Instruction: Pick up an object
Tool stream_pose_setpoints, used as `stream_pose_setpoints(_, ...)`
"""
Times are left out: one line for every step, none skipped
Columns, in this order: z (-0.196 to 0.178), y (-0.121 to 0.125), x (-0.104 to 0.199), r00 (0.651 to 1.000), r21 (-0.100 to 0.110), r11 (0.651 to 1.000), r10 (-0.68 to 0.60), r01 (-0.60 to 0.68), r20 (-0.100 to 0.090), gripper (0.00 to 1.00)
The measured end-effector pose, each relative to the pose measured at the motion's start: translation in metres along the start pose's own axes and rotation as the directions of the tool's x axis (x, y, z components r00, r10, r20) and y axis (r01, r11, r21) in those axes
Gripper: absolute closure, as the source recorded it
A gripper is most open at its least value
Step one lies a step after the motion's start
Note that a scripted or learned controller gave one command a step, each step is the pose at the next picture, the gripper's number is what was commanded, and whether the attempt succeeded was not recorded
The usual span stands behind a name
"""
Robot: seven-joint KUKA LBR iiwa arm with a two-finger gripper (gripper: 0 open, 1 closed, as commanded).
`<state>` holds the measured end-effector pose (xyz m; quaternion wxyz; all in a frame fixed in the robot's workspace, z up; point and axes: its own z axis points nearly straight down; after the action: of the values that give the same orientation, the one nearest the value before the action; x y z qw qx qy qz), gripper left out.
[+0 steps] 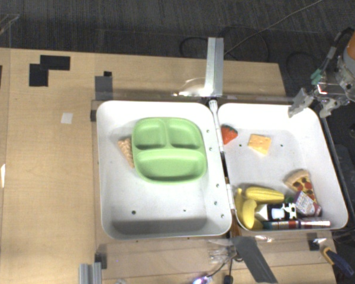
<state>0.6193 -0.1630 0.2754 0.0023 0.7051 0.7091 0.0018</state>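
Scanning rightward, you see a green tray [168,148] in the left bin [115,218]. In the right bin [319,158], a banana [260,194] lies at the near wall, long axis left-right. Your gripper [310,101] hangs over the far-right corner, grasping nothing, fingers apart.

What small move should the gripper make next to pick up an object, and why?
Probably move the gripper inward and down toward the yellow cheese-like piece. The gripper hangs at the far right corner of the right bin, over no object, and that piece lies alone, apart from the crowded pile at the near edge.
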Motion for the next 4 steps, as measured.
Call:
stream_pose_setpoints(0.135, -0.009, 0.037, 0.990, 0.001, 0.990, -0.140, 0.140, -0.001, 0.00)
stream_pose_setpoints(0.088, -0.030, 0.075, 1.000, 0.000, 1.000, 0.018, -0.018, -0.001, 0.00)
stream_pose_setpoints(0.180, 0.002, 0.025, 0.991, -0.001, 0.991, -0.130, 0.130, 0.000, 0.00)
stream_pose_setpoints(0.168, 0.004, 0.025, 0.991, -0.008, 0.991, -0.131, 0.131, 0.001, 1.00)
